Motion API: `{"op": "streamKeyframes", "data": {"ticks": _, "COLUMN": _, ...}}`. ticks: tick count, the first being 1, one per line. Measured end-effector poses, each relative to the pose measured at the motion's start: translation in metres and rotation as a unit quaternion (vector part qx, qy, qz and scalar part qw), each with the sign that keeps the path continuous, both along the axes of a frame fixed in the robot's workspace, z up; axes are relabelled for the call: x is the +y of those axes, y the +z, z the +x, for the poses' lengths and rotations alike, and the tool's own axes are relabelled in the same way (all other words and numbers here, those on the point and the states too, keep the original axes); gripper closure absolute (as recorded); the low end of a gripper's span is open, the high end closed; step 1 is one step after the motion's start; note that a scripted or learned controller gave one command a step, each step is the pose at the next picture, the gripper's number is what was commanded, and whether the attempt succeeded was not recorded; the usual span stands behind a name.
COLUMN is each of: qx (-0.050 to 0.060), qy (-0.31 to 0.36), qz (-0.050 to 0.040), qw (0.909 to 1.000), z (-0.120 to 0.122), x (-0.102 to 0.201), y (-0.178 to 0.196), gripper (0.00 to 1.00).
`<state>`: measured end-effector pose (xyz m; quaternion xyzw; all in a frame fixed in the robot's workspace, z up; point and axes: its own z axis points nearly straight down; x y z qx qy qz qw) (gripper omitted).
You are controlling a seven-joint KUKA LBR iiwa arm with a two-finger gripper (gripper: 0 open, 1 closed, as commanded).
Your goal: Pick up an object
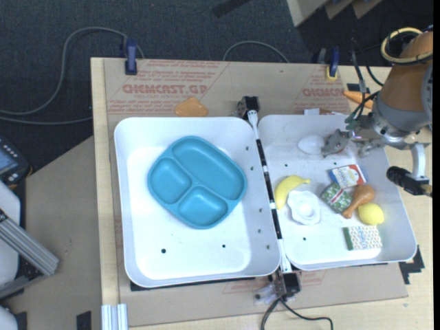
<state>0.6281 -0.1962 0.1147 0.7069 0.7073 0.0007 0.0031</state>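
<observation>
The right bin [395, 253] holds several small items: a yellow banana [289, 186], a white round cup [304, 208], a green and white packet [336, 196], a small red and blue carton [348, 175], a brown drumstick [359, 199], a yellow lemon [371, 214] and a green checked packet [362, 238]. A pale translucent piece [311, 144] lies near the bin's far edge. My gripper [337, 143] hangs low over the far part of this bin, just right of that pale piece and above the carton. Nothing shows in its grasp.
A blue divided plate [197, 181] lies in the left bin [137, 253]. The arm's orange band [405, 81] and grey wrist lean in over the right bin's far right corner. A small orange object [191, 106] sits on the bench behind the left bin.
</observation>
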Motion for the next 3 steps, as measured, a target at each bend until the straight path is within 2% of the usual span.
{"op": "streamKeyframes", "data": {"ticks": 1, "qx": 0.006, "qy": 0.001, "qz": 0.0061, "qw": 1.0000, "z": 0.039, "x": -0.012, "y": -0.030, "gripper": 0.00}}
{"op": "streamKeyframes", "data": {"ticks": 2, "qx": 0.007, "qy": 0.001, "qz": 0.0033, "qw": 1.0000, "z": 0.038, "x": -0.014, "y": -0.020, "gripper": 1.00}}
{"op": "streamKeyframes", "data": {"ticks": 3, "qx": 0.005, "qy": 0.001, "qz": 0.0022, "qw": 1.0000, "z": 0.038, "x": 0.023, "y": -0.012, "gripper": 1.00}}
